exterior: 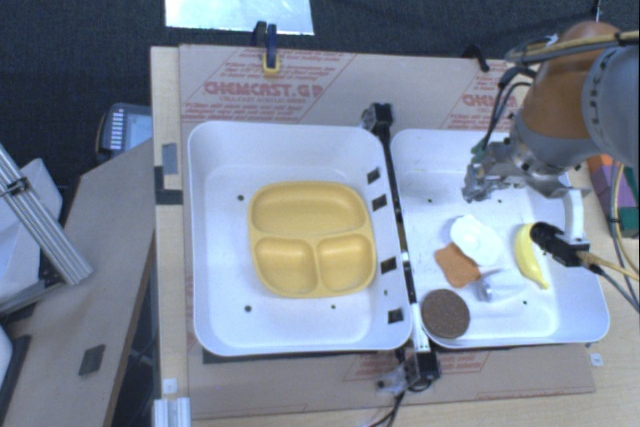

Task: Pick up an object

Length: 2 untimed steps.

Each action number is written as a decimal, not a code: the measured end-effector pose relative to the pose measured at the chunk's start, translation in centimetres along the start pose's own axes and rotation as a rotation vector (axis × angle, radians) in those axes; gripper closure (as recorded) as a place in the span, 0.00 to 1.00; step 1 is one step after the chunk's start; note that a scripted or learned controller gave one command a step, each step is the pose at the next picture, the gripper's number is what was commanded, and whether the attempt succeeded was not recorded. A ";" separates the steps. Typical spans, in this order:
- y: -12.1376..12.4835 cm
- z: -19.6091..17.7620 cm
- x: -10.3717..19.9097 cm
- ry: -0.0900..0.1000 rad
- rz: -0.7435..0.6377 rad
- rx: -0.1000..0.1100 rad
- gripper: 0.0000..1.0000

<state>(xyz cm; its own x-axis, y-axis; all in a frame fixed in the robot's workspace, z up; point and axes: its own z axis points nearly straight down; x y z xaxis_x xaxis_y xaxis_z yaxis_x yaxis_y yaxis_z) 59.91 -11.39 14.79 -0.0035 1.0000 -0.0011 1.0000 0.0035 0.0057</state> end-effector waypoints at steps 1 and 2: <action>-0.2 -6.4 0.0 0.000 -0.001 -0.002 1.00; 0.0 -11.1 -0.1 0.000 -0.002 -0.001 1.00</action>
